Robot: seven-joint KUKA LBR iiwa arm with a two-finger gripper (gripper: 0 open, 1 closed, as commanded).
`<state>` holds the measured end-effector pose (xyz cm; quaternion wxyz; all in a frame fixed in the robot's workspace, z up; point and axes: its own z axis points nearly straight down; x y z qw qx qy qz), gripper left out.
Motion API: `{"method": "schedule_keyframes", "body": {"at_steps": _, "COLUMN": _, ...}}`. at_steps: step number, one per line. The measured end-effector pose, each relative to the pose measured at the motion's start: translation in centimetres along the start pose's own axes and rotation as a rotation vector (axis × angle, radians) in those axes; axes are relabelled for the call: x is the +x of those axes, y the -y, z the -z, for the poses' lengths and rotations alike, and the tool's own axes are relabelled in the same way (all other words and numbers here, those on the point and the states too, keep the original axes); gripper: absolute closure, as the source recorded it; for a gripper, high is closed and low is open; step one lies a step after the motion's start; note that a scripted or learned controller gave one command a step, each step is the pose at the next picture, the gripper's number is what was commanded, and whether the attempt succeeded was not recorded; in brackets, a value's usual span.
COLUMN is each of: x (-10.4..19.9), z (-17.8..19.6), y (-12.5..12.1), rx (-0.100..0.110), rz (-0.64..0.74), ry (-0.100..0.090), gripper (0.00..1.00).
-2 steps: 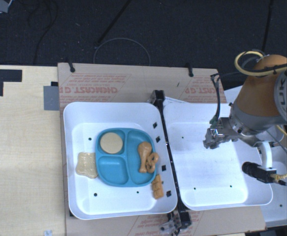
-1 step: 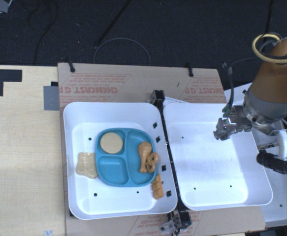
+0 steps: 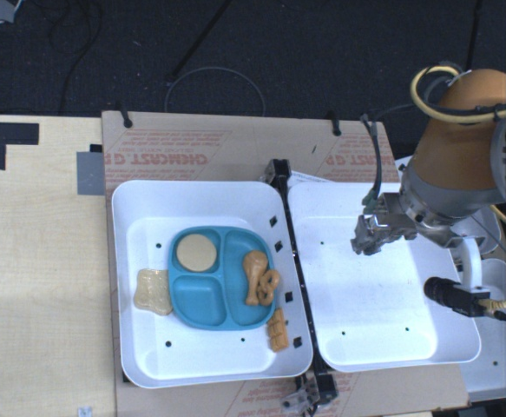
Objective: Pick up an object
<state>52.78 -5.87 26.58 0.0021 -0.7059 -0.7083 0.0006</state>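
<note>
My end effector (image 3: 367, 235) hangs over the right bin (image 3: 383, 346), near its back left part, above bare white floor. I cannot tell how it is set, since it shows as a dark, blurred cluster at the end of my wrist. Nothing is visibly caught in it. Behind it my arm (image 3: 461, 146) rises grey with its orange band, and a black cable loops down past the wrist.

The things to pick all lie in the left bin (image 3: 140, 354). A blue tray (image 3: 202, 307) with three compartments sits near the middle. A round tan disc (image 3: 195, 252) lies flat in the tray's back left compartment. A brown twisted pastry (image 3: 259, 278) lies in the right compartment, its long axis running front to back, its knotted end toward the front. Just beside the tray's front right corner, on the bin floor, a short tan stick (image 3: 277, 330) also runs front to back. A pale squarish biscuit (image 3: 153, 291) rests against the tray's left edge.

Both bins stand on a sheet of cardboard (image 3: 200, 150), printed in red with mirrored or inverted lettering that I cannot read for sure. The cardboard lies on a light wooden bench (image 3: 36, 276) with dark patches near its back left. Beyond the bench is dark carpet (image 3: 235, 33) with cables trailing across it.
</note>
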Motion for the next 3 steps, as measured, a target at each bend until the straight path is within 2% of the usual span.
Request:
{"method": "schedule_keyframes", "body": {"at_steps": 2, "x": 10.5, "z": -3.5, "y": 2.2, "rx": 0.002, "rz": 0.001, "ry": 0.0, "gripper": 1.0}}
{"method": "schedule_keyframes", "body": {"at_steps": 3, "x": 16.6, "z": -3.1, "y": 2.7, "rx": 0.001, "rz": 0.002, "ry": 0.001, "gripper": 1.0}}
